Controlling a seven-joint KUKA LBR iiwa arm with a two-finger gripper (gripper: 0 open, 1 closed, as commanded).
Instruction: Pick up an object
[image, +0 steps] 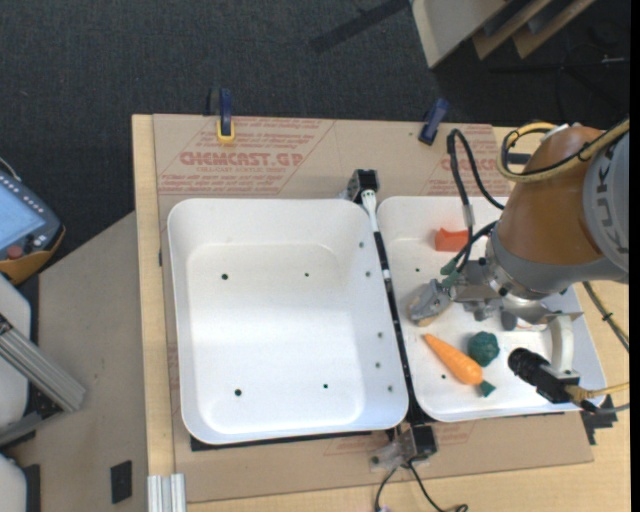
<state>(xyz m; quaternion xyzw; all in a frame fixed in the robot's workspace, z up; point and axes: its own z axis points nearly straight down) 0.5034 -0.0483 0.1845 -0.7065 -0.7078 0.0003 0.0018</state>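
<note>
**Gripper low in right bin, carrot toy lying just below it**

The grey arm w/ orange band is reaching into the right shallow white bin (420, 215). Its two-finger gripper (428, 303) is sitting low nr the bin's left wall; whether it's spread or pressed together, can't tell, & nothing is showing as held. The orange plastic carrot w/ green tip (457, 362) is lying just below & slightly right of the gripper, long axis running diagonally, upper-left to lower-right. A dark green rounded toy (485, 346) is resting just beside it. A small orange-red block (451, 238) is sitting further up.
</note>
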